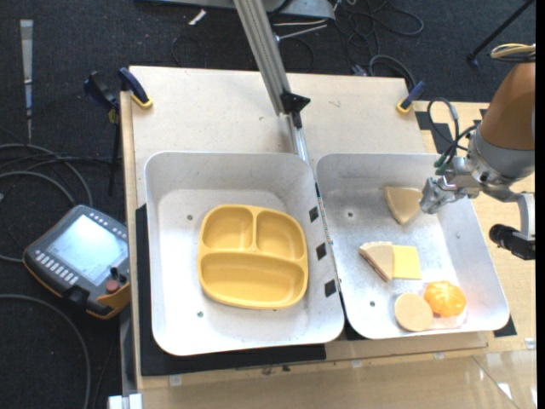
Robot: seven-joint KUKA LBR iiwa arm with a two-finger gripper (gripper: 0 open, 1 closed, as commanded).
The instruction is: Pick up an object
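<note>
In the right bin [477, 254] lie a tan wedge-shaped piece [400, 203] near the back, a sandwich half with a yellow cheese slice [393, 261] in the middle, and a round tan cookie [414, 312] beside an orange fruit [445, 299] at the front. My gripper [432, 196] hangs low over the bin's back right, right beside the tan wedge's right edge. The grey arm with its orange band comes in from the right.
The left bin [170, 228] holds a yellow divided plate [253, 256]. A slanted metal pole [268, 54] rises from between the bins. Clamps sit at the bench's back corners, and a teach pendant [81, 258] lies off the bench at left.
</note>
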